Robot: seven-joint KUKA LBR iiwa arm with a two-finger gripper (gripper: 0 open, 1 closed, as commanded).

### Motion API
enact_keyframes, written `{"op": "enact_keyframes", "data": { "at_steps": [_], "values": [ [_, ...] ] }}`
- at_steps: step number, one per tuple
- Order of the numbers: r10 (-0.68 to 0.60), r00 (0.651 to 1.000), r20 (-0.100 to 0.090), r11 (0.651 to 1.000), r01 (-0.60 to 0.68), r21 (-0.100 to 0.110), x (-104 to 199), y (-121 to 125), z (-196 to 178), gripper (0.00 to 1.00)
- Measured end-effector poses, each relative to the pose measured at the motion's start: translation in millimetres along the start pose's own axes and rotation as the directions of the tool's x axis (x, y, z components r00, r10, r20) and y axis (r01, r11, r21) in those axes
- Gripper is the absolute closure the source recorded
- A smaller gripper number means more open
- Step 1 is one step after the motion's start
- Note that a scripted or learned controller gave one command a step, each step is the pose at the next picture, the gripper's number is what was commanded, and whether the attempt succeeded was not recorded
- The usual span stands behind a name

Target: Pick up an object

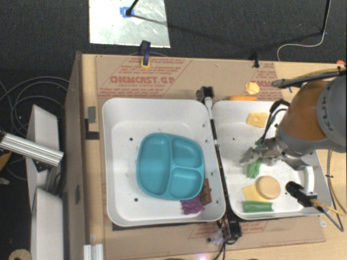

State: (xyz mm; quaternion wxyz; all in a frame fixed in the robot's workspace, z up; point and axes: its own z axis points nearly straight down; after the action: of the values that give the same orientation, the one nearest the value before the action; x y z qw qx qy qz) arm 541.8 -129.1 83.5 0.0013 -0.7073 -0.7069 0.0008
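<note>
The gripper [256, 156] of a KUKA arm [304, 118] hangs low over the middle of the right bin [234, 137], its metal tip just above a small green piece [252, 170]. Whether it is open or closed cannot be told from this angle, and nothing can be seen clamped in it.

The green piece, the likeliest target, lies on the bin floor with its upper end at or under the tip. It is a short, stubby shape whose long axis runs roughly from the bin's far side toward its near side, leaning slightly left at the near end. It appears to be a toy food item (probably light, hollow plastic), stiff enough to pinch but smooth enough to slip. The safest hold looks to be across its narrow width near the middle, jaws square to the long axis.

Close neighbours leave little room. A tan disc [268, 187] sits just beside its lower end, with a yellow square [249, 192] partly under the disc and a green stick [257, 206] lying crosswise along the near wall. A yellow wedge [257, 119] rests well apart toward the far wall, and an orange piece [243, 97] lies at the rim.

The left bin [123, 124] holds a teal divided plate [171, 167], with a purple lump [191, 206] and a brown block [206, 193] at its near corner.
</note>
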Motion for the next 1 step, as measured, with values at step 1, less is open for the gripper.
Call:
{"op": "enact_keyframes", "data": {
  "at_steps": [1],
  "values": [
    [-0.002,1.0,0.0,1.0,0.002,-0.006,0.9,2.7,-11.4,1.0]
  ]
}}
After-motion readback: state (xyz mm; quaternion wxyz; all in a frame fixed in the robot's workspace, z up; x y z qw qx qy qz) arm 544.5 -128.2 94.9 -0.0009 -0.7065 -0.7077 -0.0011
